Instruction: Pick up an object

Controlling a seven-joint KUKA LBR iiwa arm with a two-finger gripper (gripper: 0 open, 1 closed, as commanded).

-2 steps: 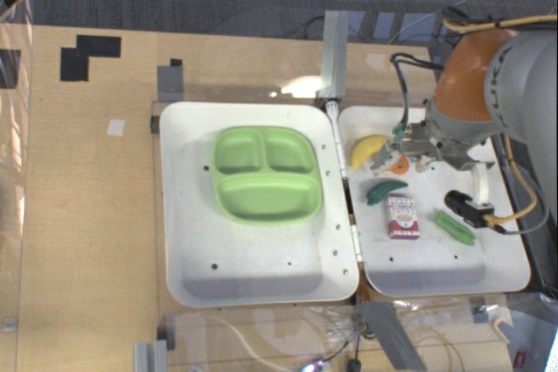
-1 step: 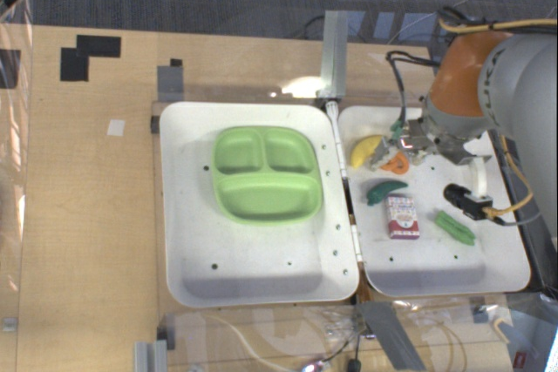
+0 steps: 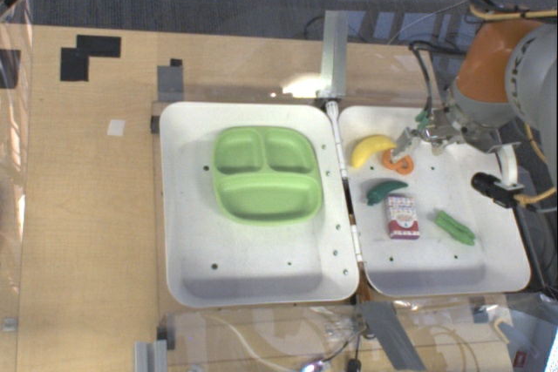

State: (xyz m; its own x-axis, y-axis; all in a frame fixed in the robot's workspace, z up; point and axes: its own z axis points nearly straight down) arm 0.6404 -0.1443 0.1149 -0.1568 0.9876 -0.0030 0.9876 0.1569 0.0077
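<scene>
In the right bin [image 3: 497, 270] lie a yellow banana [image 3: 370, 149], a small orange piece [image 3: 402, 163], a dark green vegetable [image 3: 384, 191], a small red and white carton [image 3: 402, 216] and a light green pod [image 3: 455, 227]. My gripper [image 3: 421, 141] hangs over the back of this bin, just right of the banana and above the orange piece. Its fingers stand apart, open, with nothing between them. The left fingertip [image 3: 406, 140] is close to the orange piece.
The left bin [image 3: 187, 187] holds a green divided plate [image 3: 266, 174]. A metal divider post [image 3: 335, 57] rises at the back between the bins. Cables and the arm's grey body [image 3: 514, 74] crowd the right bin's far right side.
</scene>
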